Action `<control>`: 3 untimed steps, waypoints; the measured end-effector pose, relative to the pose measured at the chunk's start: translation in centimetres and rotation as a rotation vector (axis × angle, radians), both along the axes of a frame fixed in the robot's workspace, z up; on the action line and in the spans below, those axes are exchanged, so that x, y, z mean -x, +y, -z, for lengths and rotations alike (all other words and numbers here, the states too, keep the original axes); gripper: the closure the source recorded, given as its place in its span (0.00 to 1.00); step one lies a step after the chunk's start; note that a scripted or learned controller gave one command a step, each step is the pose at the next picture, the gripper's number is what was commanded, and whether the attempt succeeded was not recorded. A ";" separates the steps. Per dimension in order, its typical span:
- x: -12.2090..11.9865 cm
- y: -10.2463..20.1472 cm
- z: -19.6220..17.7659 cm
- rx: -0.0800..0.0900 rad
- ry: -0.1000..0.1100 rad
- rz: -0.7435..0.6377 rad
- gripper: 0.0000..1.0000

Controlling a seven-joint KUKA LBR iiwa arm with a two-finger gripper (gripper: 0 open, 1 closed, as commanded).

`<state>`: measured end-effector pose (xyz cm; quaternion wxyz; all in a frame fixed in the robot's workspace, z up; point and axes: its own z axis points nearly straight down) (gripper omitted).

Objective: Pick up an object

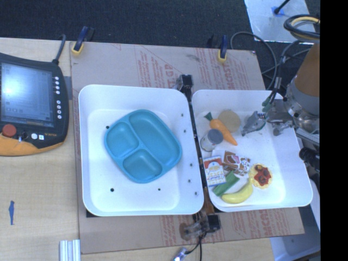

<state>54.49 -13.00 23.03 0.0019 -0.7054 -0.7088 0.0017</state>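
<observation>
- Camera view: the surface (136, 64) carries two shallow white bins side by side. The left bin (92, 194) holds a blue divided plate (142, 144); the right bin (283, 167) holds a heap of toy food.
- At 9 o'clock of the surface lies a control pendant (30, 105) with a lit screen.
- The arm comes in from 3 o'clock, and its pincer (254, 124) hangs over the right bin's upper half, just to the 3 o'clock side of the carrot (224, 131). I cannot tell how the pincer is set; nothing shows between its tips.
- The carrot lies slantwise near the bin's 11 o'clock corner, touching a tan round piece (230, 119) and just above a small grey can (210, 140).
- Toward 6 o'clock sit a banana (238, 194), a green vegetable (225, 182), two small printed cartons (215, 170) (237, 160) and a red-topped tart (261, 176), all closely packed.
- Handling, as a judgement: the carrot looks like light, stiff, smooth plastic, so it may slip or roll. Taking hold across its thick middle, square to its length, seems safest; the tapered tip would squirt out.
- The neighbours crowd it, so a tip could land on the can or the round piece.
</observation>
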 end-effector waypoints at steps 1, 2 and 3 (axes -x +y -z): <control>-4.3 3.7 6.1 0.001 0.003 -0.002 0.00; -7.1 2.6 13.9 0.002 0.000 -0.001 0.00; -7.1 2.5 12.9 0.003 0.002 -0.003 1.00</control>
